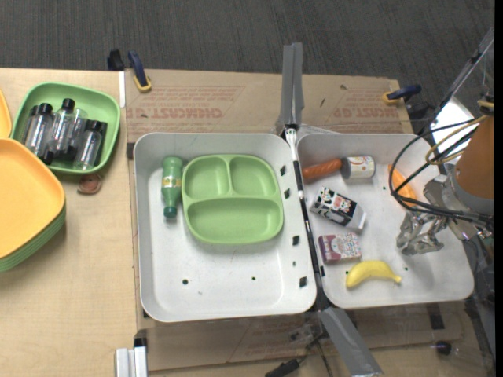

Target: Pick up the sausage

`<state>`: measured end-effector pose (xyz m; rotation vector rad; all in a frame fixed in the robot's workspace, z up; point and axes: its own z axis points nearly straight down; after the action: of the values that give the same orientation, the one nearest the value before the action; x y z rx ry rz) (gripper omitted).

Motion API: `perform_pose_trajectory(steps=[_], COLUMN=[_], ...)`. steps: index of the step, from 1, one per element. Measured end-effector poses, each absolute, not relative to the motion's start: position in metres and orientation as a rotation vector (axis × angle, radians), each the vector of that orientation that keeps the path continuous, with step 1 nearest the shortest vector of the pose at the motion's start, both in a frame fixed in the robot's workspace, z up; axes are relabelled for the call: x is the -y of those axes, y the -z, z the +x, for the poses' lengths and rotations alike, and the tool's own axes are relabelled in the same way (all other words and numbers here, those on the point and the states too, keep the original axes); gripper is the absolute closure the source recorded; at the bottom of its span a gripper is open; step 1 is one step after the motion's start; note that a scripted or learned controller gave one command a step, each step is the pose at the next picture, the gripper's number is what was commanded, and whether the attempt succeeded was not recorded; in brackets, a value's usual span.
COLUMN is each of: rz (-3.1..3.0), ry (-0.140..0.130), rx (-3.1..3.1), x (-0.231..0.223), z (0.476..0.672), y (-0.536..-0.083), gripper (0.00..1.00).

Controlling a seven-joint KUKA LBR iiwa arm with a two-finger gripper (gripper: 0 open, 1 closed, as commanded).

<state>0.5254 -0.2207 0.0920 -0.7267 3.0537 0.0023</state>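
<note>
Sausage (323,169) against small can (361,167), cow-print carton (336,206) just below.

The bench (78,289) bears two white bins (157,273) (440,285) on cardboard (212,104), a green tray (106,132) of bottles at far left, stacked orange plates (27,206), and clamps (140,73)

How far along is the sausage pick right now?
Nothing looks done yet: the sausage lies at the back of the right bin, beside the small can. The gripper hangs low near the bin's right side, well apart from the sausage, with nothing seen held. Left to do: reach the sausage, grasp it and lift it.
</note>
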Motion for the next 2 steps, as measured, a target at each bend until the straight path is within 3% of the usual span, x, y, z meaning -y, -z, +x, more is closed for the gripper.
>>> perform_pose_trajectory(steps=[1, 2], rz=[-0.964, -1.493], ry=[-0.001, -0.003], rx=[-2.983, -2.761], x=[0.187, 0.221], z=[0.582, 0.539], y=[-0.093, -0.094], gripper=[1.0, 1.0])
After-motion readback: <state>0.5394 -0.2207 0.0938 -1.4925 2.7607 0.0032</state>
